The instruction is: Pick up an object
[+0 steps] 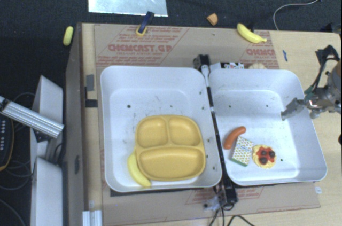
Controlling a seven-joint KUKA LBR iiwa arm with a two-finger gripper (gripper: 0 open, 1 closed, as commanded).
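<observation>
The right bin (267,86) holds three small toys near its front. An orange-red sausage (234,137) lies tilted beside the divider. To its right is a small green-and-white patterned box (242,151), and next to that a round pizza toy (264,156) with red toppings. My gripper (293,109) hangs over the bin's right side, up and to the right of the toys and apart from all of them. Nothing shows in it.
The left bin (155,86) holds a yellow divided plate (170,146) with a yellow banana (137,170) against its front-left edge. Another banana (250,33) lies on the bench behind the right bin. A yellow-and-blue clamp (143,24) sits at the bench's back edge.
</observation>
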